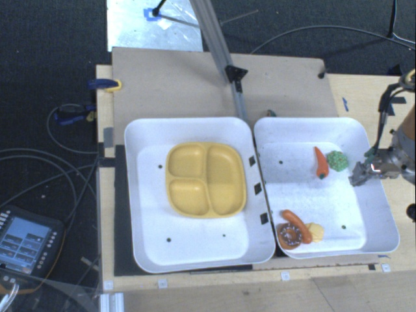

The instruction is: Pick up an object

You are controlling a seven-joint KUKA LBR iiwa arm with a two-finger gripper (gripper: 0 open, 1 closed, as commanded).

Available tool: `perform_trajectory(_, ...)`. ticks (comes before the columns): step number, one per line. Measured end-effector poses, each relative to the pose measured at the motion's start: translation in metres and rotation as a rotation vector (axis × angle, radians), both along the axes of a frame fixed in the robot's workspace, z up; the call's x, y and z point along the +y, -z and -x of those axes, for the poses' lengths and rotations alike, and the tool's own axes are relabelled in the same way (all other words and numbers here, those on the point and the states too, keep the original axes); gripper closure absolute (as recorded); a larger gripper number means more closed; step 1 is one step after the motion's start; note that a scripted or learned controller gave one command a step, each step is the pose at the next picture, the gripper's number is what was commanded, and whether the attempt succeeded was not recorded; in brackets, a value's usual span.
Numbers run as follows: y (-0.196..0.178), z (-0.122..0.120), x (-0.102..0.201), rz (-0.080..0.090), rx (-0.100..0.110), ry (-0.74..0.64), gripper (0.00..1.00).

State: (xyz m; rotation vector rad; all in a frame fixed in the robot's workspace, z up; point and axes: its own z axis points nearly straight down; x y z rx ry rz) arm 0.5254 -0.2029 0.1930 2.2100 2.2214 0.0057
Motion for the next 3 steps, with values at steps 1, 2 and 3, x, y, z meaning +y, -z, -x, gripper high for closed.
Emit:
perform_trajectory(1, -0.059, 0.005, 0.005, 0.0, 0.0, -0.001, 1.0)
perform_trajectory(2, -0.071, 0.004, 0.005, -0.002, 0.004, -0.002, 1.0)
perform_trajectory(3, -0.06, -0.007, 0.065, -0.005, 0.006, -0.006, 1.0)
